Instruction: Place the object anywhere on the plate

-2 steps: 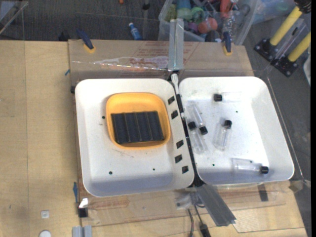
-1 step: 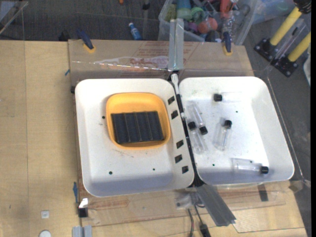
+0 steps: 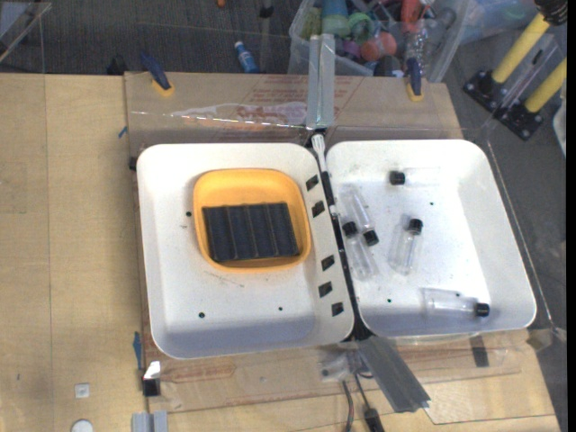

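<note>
An orange plate [image 3: 209,190] lies in the left white bin [image 3: 171,295]. A black ridged rectangular object [image 3: 250,231] rests flat on the plate, covering most of its middle. In the right white bin [image 3: 504,268] lie several clear vials with black caps: one [image 3: 360,219] near the divider, one [image 3: 407,241] in the middle, one [image 3: 454,304] at the front right. A small black cap [image 3: 397,178] sits alone toward the back.
A divider with black clips [image 3: 324,241] runs between the two bins. A clear tub of coloured toys [image 3: 378,16] stands behind the bins. Yellow-and-black equipment [image 3: 526,52] stands at the back right. Bare wooden bench [image 3: 63,241] spreads to the left.
</note>
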You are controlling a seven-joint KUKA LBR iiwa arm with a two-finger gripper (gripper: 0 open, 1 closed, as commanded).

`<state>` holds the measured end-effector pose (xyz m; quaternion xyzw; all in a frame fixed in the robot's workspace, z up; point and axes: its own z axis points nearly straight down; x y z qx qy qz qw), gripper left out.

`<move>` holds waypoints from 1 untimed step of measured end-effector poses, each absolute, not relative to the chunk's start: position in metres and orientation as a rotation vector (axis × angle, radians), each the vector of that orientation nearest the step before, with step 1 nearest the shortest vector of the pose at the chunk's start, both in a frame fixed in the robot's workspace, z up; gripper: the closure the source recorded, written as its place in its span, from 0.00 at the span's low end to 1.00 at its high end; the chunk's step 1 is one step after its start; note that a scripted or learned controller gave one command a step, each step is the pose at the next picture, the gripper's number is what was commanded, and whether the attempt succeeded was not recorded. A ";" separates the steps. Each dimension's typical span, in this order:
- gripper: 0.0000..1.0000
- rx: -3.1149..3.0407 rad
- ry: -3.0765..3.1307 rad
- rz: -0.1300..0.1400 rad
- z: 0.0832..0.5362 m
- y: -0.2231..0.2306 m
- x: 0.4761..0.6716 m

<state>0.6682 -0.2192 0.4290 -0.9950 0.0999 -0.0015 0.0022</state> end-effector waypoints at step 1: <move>1.00 -3.123 0.307 -0.005 0.428 -0.219 0.668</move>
